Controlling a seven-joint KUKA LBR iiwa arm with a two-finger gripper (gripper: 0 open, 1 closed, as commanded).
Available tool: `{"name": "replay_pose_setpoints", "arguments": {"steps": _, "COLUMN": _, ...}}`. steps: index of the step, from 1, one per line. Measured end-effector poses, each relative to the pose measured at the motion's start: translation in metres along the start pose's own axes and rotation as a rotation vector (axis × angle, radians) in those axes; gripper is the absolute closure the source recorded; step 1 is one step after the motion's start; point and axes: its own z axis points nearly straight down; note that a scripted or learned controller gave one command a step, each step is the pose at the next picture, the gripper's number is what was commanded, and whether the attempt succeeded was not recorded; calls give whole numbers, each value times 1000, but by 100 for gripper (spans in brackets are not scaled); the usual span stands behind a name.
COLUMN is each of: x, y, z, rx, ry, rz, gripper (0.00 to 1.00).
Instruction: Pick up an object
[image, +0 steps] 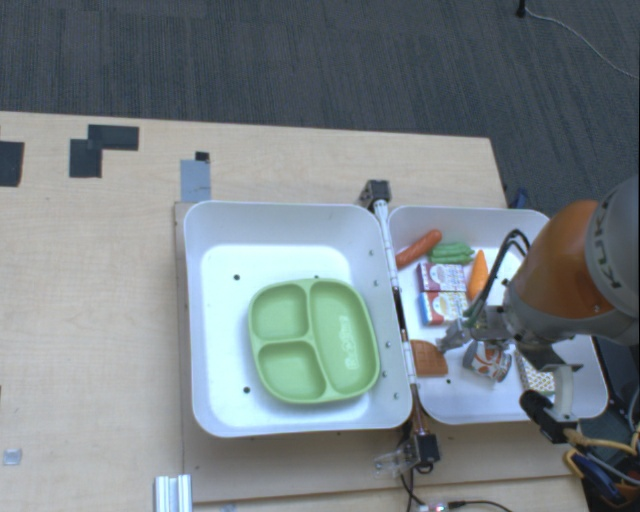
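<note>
Hanging low over the right bin (590, 395), the gripper (487, 352) sits directly above a small crumpled silvery object (490, 362) on the bin floor; I cannot tell from this angle whether it has closed on anything. That object looks like the likeliest target. Just to the gripper's left lies a brown toast-like piece (428, 358). Beyond the gripper, toward the bin's far wall, are a red and white carton (441, 288), an orange carrot-shaped piece (478, 272), a green bean-like toy (452, 252) and a red sausage-like toy (418, 247). Well off to the left, in the other bin (215, 330), rests a green divided plate (314, 340).

Risk, as I judge it: the crumpled thing is irregular and may slip or squirt sideways under an off-centre squeeze. Crowded neighbours could be nudged, and a descent too deep would press against the bin floor.
</note>
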Motion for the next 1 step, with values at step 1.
{"name": "replay_pose_setpoints", "arguments": {"steps": 1, "x": 2, "y": 2, "z": -10, "rx": -1, "ry": 5, "rz": -3, "gripper": 100}}
